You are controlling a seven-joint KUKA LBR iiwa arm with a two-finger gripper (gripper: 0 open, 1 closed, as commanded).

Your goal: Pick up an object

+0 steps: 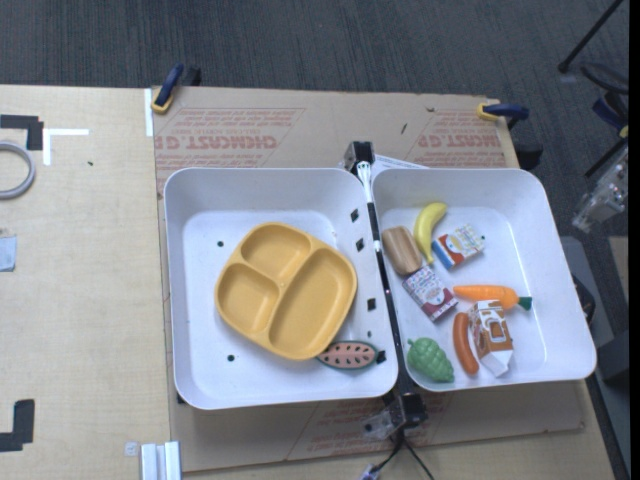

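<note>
Inside two white bins (200,298): one yellow plate (285,290), eight toy foods (445,298).

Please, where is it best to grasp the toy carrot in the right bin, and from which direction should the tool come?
Probably grip the carrot at the middle of its orange body, coming straight down from above. It lies flat and roughly crosswise in the right bin, so the fingers should close across its narrow width. Its upper side has free room; the carton lies close below it.

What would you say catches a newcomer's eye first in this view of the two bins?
The big yellow divided plate in the left bin stands out first, with a watermelon slice just below it. Next comes the bright cluster in the right bin: banana, carrot and green grapes.
</note>
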